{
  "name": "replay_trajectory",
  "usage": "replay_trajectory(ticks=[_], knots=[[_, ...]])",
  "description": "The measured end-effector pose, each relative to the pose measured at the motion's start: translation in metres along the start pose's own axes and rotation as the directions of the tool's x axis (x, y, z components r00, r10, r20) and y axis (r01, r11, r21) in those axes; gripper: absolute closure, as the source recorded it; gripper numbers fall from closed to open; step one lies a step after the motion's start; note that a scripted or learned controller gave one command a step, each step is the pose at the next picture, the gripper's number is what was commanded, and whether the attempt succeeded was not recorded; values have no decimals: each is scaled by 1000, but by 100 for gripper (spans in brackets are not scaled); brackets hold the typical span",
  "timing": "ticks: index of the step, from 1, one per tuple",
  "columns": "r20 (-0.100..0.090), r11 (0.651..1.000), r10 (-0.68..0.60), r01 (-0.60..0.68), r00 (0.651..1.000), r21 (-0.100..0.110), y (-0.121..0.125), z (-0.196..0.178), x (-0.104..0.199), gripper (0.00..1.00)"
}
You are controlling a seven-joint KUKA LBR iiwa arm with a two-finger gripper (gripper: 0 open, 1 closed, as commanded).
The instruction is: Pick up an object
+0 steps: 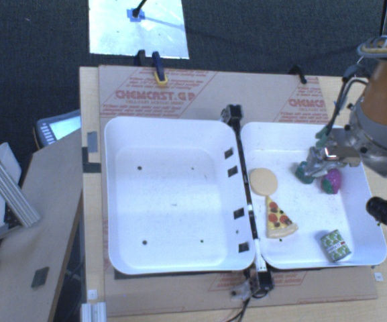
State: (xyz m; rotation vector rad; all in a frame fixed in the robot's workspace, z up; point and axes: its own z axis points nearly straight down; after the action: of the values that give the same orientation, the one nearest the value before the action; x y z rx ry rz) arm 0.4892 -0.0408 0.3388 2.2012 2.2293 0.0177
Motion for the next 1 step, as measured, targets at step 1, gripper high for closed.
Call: replay_trajectory(ticks=[1], knots=[[0,1000,3,-3,1000,0,1,-97,43,100]])
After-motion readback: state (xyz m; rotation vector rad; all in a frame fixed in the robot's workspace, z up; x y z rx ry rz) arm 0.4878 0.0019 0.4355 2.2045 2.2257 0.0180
